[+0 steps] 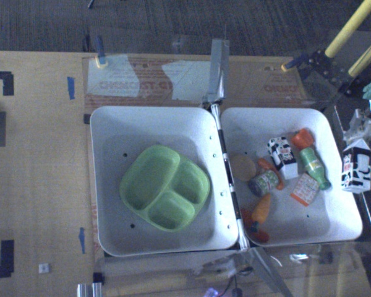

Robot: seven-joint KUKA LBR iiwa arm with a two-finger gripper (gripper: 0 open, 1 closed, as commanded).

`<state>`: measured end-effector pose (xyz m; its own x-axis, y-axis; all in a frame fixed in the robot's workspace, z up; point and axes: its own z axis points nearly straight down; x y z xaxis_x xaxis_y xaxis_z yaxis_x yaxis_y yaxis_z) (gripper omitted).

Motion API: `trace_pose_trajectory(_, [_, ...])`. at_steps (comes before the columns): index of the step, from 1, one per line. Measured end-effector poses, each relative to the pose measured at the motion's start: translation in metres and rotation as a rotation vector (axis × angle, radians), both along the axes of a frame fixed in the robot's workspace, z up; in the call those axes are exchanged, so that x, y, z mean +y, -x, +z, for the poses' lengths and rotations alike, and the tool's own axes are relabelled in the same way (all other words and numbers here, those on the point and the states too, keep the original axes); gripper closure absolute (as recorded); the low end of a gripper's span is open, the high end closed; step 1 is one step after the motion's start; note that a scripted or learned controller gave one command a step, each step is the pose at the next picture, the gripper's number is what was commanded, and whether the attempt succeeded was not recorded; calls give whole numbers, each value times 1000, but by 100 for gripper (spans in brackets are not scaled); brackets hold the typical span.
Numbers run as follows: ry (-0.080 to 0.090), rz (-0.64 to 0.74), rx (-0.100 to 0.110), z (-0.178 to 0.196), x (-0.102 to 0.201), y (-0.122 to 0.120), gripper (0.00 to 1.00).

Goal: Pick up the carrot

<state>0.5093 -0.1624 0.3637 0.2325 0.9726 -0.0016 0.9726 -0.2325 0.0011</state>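
The carrot (262, 208) is a small orange piece lying near the front left of the right bin (340, 224), tilted with its upper end toward a small can (266, 181). A red item (260, 234) lies just in front of it, by the bin's front wall. Nothing is touching the carrot from above.
The right bin also holds a black-and-white carton (282, 155), a green bottle with an orange cap (310, 158), an orange packet (305, 189) and a beige item (242, 166). A green divided plate (166, 187) sits in the left bin (105, 166). Another cow-patterned carton (356, 166) stands beyond the right rim.
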Motion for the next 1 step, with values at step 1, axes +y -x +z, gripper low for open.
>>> trace_pose_trajectory(1, [-1, 2, 1, 0, 1, 0, 0])
